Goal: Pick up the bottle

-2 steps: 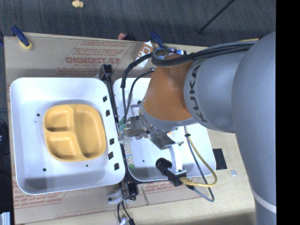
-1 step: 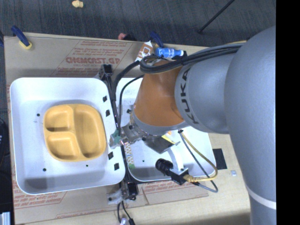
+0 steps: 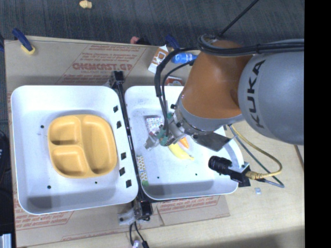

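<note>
Fingers (image 3: pixel 155 139) unclear, can't tell grip; right bin (image 3: pixel 135 98) has yellow item (image 3: pixel 181 150); left bin (image 3: pixel 20 102) holds yellow tray (image 3: pixel 81 144).

I read "KUKA" in dark capitals on grey arm housing (image 3: pixel 269 94), letters running top to bottom, at frame's right. Red print "CHEMCAST GP" across brown cardboard sheet (image 3: pixel 98 61) beneath white bins, above left bin; smaller red lines around it too fine for me to read. Same red print repeats on cardboard along lower edge, illegible. Small printed card (image 3: pixel 153 123) lying in right bin carries markings I cannot make out. Orange-and-white label (image 3: pixel 160 56) beyond right bin unreadable.
</note>
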`<state>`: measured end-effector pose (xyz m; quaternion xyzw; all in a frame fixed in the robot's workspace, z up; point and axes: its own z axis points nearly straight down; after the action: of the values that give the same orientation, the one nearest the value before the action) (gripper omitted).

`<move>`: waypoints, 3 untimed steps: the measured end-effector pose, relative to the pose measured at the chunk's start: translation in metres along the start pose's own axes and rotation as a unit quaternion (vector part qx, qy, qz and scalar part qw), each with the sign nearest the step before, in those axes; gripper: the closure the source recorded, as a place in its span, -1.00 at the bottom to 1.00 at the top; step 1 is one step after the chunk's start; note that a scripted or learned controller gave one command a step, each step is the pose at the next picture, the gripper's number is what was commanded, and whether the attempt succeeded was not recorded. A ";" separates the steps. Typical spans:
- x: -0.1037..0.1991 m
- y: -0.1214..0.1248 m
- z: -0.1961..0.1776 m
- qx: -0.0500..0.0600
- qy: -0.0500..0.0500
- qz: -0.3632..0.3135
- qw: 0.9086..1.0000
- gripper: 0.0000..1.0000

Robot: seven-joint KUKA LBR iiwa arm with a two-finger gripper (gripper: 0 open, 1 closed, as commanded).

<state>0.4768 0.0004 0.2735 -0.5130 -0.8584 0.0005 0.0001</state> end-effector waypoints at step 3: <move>0.028 0.014 0.082 0.001 0.002 -0.363 0.932 1.00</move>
<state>0.4758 0.0312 0.1913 -0.1660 -0.9861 0.0007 0.0022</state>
